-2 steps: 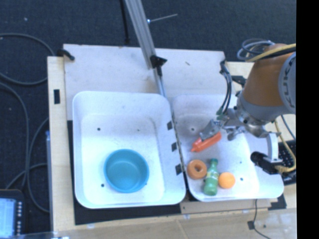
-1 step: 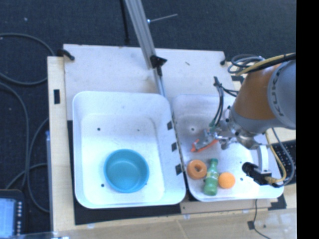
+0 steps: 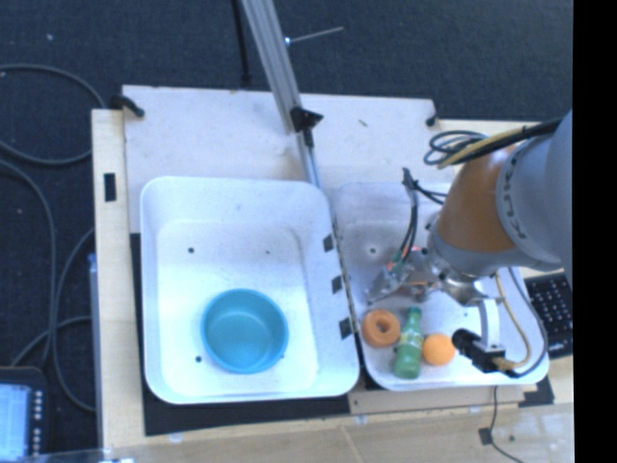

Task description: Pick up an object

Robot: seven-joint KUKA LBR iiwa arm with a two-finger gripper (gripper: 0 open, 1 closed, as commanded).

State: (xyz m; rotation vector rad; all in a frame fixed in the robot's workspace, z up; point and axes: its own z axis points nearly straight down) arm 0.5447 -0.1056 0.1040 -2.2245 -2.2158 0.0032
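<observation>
The wooden bench point(image 3: 241, 133) is bearing two shallow white bins side by side, and a slim aluminium pole point(image 3: 275, 61) is slanting across its far part. The big grey robot arm with its orange band point(image 3: 477, 210) is reaching in from the right and hanging over the right-hand white plastic bin point(image 3: 362, 220), covering much of that bin's middle. The left-hand white plastic bin point(image 3: 169, 258) is holding a round blue plastic bowl point(image 3: 245, 330), which is sitting upright toward the near side, well apart from the arm. Below the wrist, the two-finger metal gripper point(image 3: 400, 276) is pointing down into the right bin, just above the small things lying there; nothing is showing between its fingers, and whether they are apart or together cannot be told, since the view is too blurred there. Along the right bin's near edge, a small green plastic bottle point(image 3: 409, 345) is lying between an orange ring-shaped doughnut toy point(image 3: 381, 328) on its left and a small round orange ball point(image 3: 439, 349) on its right, all three close together.
</observation>
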